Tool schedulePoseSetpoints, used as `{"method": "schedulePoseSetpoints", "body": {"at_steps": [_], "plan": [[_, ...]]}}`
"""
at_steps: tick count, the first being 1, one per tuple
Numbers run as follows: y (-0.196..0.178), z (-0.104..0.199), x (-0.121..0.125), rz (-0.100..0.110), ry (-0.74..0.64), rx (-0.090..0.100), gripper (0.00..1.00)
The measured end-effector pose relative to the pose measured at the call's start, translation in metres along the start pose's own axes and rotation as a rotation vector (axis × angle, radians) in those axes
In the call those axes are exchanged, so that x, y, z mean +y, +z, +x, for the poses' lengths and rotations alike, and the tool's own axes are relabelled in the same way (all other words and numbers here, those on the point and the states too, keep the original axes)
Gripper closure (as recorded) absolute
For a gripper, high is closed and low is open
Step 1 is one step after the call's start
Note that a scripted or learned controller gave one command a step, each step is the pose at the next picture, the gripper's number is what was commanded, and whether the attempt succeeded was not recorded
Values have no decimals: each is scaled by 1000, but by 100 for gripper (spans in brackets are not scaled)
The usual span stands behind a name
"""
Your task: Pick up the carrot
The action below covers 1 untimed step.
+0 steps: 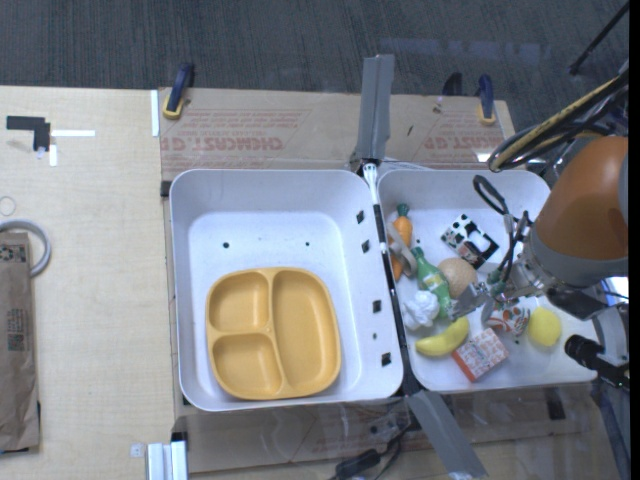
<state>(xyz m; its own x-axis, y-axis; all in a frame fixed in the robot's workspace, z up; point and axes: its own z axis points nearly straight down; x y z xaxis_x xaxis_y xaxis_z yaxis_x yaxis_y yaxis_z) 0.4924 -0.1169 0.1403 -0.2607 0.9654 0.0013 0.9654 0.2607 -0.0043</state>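
At the near edge of the right bin (560,373), toward six o'clock, a small red and white carton (481,354) lay flat, with a yellow banana (443,339) just beside it at nine o'clock. A lemon (545,328) sat at the carton's three o'clock, close to the arm's wrist. The gripper (492,303) hung low over the middle of this bin, just above the carton and banana; how wide its claw stood could not be told, as the wrist and cables hid it.

At the gripper's nine o'clock lay a crumpled white and green piece (424,306), a green bottle (428,271) slanting above it, and a round tan item (459,275) touching the bottle's right side. A black and white patterned toy (468,239) rested farther back, at the gripper's twelve o'clock.

The carrot (401,230) lay still farther, against the bin's left wall near eleven o'clock from the gripper, its green top pointing away. The bottle and the tan item stood between it and the gripper, and it was well apart from the claw.

In the left bin (200,218), a yellow divided plate (272,331) occupied the near half. Beyond both bins, blue clamps (180,88) pinned cardboard (260,133) to the bench.
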Motion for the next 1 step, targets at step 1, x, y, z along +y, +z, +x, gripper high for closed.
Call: {"method": "schedulePoseSetpoints", "body": {"at_steps": [1], "plan": [[-50,31,50,-2,-54,-2,0]]}}
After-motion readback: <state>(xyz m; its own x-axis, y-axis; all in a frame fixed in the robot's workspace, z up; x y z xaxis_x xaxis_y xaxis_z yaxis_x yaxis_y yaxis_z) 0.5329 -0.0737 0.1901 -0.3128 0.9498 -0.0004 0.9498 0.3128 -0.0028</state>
